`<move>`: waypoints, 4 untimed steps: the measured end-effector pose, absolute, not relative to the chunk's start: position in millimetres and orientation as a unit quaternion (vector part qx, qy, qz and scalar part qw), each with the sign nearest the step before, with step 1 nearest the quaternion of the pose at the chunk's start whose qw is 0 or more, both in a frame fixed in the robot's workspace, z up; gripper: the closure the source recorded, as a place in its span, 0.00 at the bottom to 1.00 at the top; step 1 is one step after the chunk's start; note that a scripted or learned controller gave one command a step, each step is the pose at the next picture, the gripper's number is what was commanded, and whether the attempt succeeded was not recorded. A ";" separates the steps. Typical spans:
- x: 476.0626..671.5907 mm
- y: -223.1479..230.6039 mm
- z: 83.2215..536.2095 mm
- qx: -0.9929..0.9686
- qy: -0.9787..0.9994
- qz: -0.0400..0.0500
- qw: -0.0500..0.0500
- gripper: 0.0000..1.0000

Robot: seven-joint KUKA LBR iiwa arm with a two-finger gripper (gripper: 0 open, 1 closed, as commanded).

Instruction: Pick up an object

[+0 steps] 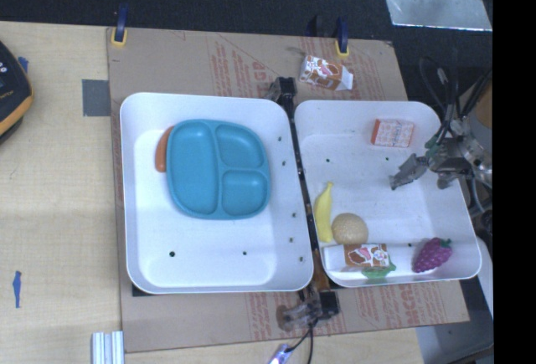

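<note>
One gripper (408, 176) hangs low over the right bin (352, 124) — empty.

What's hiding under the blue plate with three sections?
An orange object peeks out from beneath the left edge of the blue three-section plastic plate in the left white bin. Just a rounded sliver shows; the rest is covered, so what it is stays unclear.

Wooden bench (59, 212) carries cardboard sheet (209, 61); two white bins (134, 187) side by side on cardboard; small snack packet (326, 74) behind right bin.
</note>
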State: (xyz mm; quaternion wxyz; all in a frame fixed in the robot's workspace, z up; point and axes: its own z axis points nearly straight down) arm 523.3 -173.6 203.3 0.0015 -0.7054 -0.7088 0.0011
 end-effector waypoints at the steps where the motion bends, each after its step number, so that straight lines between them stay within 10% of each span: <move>1: 614.3 -151.1 262.5 -0.706 -0.709 0.000 0.000 0.00; 2: 655.2 -156.7 90.3 -0.705 -0.709 0.002 0.002 0.00; 3: 627.5 -86.2 193.3 -0.705 -0.709 0.000 0.001 0.00; 4: 656.2 -146.6 192.7 -0.706 -0.708 0.001 0.000 0.00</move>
